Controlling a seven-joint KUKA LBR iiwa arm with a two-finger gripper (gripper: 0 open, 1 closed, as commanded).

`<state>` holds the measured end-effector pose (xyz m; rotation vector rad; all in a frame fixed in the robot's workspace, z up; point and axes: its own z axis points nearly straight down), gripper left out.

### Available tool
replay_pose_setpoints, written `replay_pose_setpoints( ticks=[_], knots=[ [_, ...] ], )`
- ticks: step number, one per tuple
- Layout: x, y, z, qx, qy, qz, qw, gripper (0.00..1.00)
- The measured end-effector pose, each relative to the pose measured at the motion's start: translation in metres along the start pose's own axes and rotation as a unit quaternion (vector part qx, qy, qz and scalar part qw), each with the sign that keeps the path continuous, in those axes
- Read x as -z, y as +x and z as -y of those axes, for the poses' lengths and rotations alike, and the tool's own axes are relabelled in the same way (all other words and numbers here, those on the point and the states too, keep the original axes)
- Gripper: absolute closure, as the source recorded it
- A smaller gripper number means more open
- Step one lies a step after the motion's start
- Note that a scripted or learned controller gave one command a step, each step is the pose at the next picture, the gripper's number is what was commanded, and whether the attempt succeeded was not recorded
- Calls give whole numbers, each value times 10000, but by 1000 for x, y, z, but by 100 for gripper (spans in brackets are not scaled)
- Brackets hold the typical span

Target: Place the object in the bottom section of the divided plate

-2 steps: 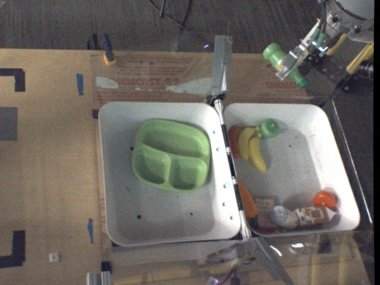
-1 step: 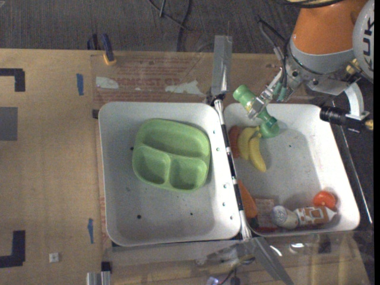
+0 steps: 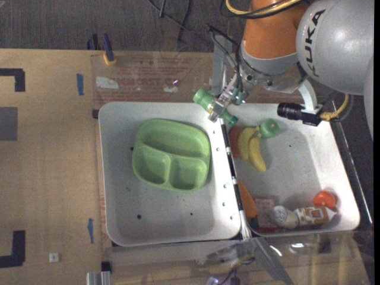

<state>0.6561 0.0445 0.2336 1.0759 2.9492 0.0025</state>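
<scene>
Arm wrist (image 3: 270, 28) nearest lens. Gripper (image 3: 221, 107) clenched on green bottle-like object (image 3: 209, 101), above divider between bins. Divided plate (image 3: 172, 154) in left bin (image 3: 119, 218). Object likely light, stiff, slick plastic; grasp mid-body.

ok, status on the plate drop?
Gripper above the bins' divider, green object at its tip. Divided plate sits in left bin. Nothing on the plate.

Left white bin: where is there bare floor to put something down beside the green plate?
In the left white bin, bare floor lies below the green divided plastic plate toward the near wall, and in a strip along its left. The right white bin is crowded along its left wall and near edge.
</scene>
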Motion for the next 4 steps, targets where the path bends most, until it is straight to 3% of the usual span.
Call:
replay_pose_setpoints(
  ticks=[1,2,3,4],
  knots=[
    [5,50,24,-523,4,-6,9986,100],
    [-41,59,14,-1648,15,-10,9863,100],
    [-48,22,-39,-1373,2,3,9905,100],
    [-48,22,-39,-1372,0,7,9905,0]
  ],
)
